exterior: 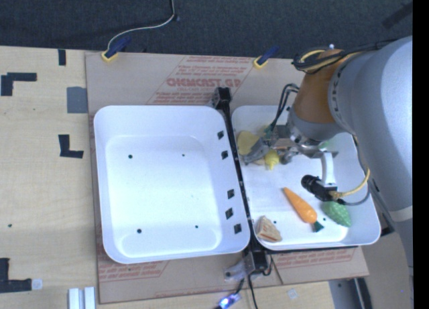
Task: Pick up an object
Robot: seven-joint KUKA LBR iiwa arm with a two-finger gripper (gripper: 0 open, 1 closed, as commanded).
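My gripper (257, 154) is low in the upper left part of the right bin (362, 237), close to the divider between the bins. A pale yellow object (247, 141) lies just above and left of it. A small bright yellow piece (271, 161) sits right under the gripper body. Whether either one is held is hidden by the gripper. An orange carrot (300, 206) lies diagonally in the middle of the bin. A green object (338, 214) rests to its right. A tan wedge (269, 230) sits at the bin's front left corner.
The left bin (107, 123) stands beside the right one, separated by a black clipped divider (230, 167). The big grey arm (375, 120) covers the right bin's upper right. Both bins rest on a cardboard sheet (194, 80).
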